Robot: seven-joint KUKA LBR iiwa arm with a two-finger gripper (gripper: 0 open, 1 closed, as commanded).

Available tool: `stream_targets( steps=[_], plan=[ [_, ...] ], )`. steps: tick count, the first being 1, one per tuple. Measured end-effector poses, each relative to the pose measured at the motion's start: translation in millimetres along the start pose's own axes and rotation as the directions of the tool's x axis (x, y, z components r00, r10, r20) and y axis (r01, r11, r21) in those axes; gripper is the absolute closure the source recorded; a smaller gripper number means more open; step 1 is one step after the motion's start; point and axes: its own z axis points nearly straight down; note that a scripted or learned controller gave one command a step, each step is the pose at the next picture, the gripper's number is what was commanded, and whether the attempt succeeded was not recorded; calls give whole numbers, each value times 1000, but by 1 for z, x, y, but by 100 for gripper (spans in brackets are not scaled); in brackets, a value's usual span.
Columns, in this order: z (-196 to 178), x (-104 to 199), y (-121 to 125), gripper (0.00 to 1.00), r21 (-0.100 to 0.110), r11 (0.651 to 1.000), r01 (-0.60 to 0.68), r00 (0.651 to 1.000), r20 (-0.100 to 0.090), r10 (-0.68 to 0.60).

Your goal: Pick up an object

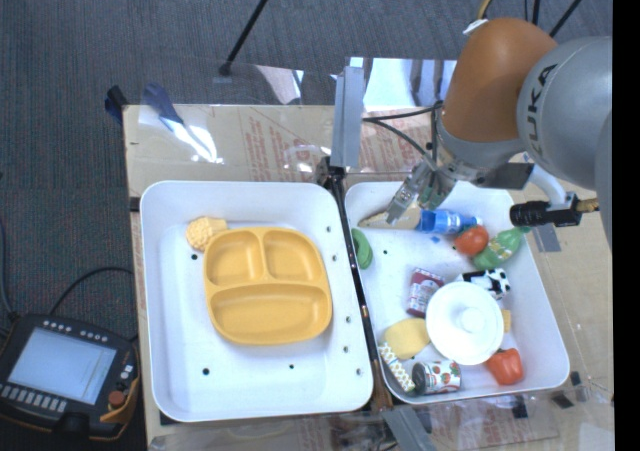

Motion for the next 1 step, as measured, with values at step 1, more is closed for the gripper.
stream_targets(
  steps=[1],
  plan=[
    [-78, 20, 11, 100, 2, 994, -107, 994, -3, 107]
  ],
)
